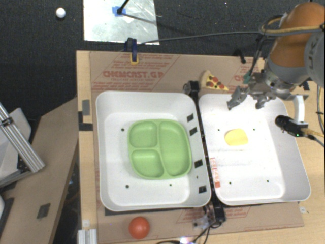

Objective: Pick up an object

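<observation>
Yellow piece lying in the right bin, tool open and empty, poised over the bin's far edge, piece well apart below it, green tray in the left bin

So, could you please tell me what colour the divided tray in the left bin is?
Light green. The divided tray shows clearly in the camera view, lying in the left bin.

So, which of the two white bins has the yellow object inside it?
The right bin, beneath the gripper: the yellow object lies on its floor. The left bin holds a green divided tray instead.
</observation>
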### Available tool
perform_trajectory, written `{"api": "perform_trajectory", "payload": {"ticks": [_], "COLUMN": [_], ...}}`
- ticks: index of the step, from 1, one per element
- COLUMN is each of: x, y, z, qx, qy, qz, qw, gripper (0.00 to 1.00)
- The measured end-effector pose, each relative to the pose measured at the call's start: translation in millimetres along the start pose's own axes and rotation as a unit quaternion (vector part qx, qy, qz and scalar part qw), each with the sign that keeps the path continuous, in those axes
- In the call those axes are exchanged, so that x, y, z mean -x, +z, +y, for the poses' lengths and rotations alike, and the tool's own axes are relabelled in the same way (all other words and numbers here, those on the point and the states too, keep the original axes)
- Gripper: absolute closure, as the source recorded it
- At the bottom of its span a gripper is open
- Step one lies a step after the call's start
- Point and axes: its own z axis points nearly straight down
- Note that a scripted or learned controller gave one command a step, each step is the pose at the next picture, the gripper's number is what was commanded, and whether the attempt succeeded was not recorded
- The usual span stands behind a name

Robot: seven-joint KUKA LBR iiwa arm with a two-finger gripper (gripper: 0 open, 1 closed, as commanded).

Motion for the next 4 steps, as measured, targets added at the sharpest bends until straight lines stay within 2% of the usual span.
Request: {"api": "perform_trajectory", "payload": {"ticks": [1,2,4], "x": [-0.1,4.6,2.1], "y": [-7.4,43.9,137.4], "z": [2.3,11.9,15.7], "qx": [0.006,0.005,0.005], "qy": [-0.001,0.0,0.0], "qz": [-0.001,-0.001,0.0], "qw": [1.0,1.0,1.0], "gripper": [0.0,0.0,0.0]}}
